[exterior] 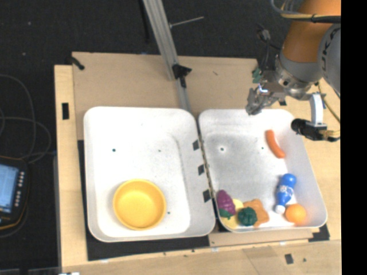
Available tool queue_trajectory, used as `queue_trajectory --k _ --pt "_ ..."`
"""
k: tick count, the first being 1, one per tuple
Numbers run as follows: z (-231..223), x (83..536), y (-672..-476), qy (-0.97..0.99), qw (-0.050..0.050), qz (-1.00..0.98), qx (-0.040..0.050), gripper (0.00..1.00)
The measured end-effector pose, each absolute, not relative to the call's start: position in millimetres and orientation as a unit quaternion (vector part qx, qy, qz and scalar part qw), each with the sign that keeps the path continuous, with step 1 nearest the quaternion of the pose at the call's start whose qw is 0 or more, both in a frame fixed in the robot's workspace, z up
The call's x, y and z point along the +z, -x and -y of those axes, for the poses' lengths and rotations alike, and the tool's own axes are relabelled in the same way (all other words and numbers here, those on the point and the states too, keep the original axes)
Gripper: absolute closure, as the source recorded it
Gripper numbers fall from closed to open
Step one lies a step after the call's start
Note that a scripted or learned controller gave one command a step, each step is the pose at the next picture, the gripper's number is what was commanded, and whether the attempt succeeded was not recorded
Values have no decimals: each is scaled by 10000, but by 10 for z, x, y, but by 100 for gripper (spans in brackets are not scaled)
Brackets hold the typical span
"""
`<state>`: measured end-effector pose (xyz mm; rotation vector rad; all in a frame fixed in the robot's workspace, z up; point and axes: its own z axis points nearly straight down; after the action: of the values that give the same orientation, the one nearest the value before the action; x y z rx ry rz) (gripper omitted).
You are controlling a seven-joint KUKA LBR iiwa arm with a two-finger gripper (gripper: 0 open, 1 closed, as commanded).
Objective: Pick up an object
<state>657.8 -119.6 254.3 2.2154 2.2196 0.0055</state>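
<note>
From the overhead camera, the gripper [256, 105] hangs over the far rim of the right bin [241, 153]; whether its fingers are apart or together I cannot tell. The nearest object — an orange sausage-shaped toy [275, 143] — lies just toward the near side and right of it, its long axis slanting along the bin's right wall. No writing is legible.

slanted metal pole [162, 36] above the bins; handheld screen [10, 192] at left
</note>
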Motion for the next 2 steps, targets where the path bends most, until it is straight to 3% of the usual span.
queue_trajectory --k 2 --pt "244 2488 -6466 -7048 -3 -7094 7 100"
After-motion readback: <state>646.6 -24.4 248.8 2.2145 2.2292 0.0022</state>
